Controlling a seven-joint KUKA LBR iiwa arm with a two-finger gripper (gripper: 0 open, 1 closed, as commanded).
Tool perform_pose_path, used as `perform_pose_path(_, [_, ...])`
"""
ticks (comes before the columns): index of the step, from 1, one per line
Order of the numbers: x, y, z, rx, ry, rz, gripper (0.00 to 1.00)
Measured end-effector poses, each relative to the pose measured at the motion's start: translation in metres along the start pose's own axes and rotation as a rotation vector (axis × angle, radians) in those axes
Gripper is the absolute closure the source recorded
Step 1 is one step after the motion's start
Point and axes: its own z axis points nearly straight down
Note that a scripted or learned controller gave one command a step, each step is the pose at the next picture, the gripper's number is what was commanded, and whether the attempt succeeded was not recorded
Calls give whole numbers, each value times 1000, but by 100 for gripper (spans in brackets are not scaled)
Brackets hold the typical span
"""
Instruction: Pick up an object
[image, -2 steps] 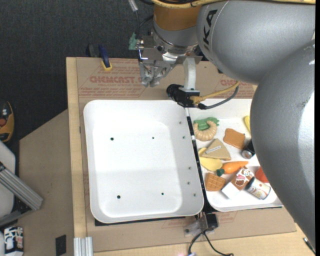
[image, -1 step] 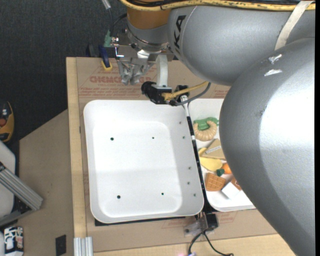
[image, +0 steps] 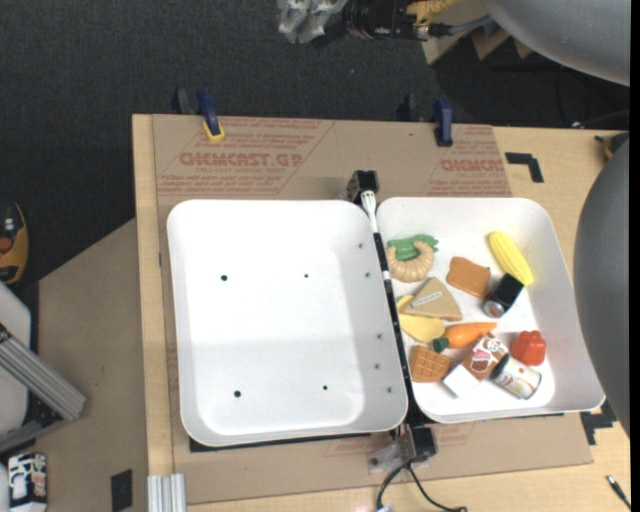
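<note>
Brown board carries two white bins (image: 200, 300) — toys, among them a corn cob (image: 509, 257), are crowded at right. Nothing is grasped yet; an approach is needed. Gripper (image: 305, 20), top centre — state cannot be told.

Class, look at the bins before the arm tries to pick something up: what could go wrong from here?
1. The toys in the right bin lie packed together; the carrot, waffle and small carton touch or overlap, so a grab may catch two things or knock neighbours aside.
2. The yellow corn lies near the bin's wall, which may block a clean approach.
</note>
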Motion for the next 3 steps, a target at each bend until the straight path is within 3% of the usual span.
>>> perform_pose_path(1, [1, 0, 1, 16, -6, -1, 100])
perform_pose_path(3, [3, 1, -20, 9, -5, -4, 100])
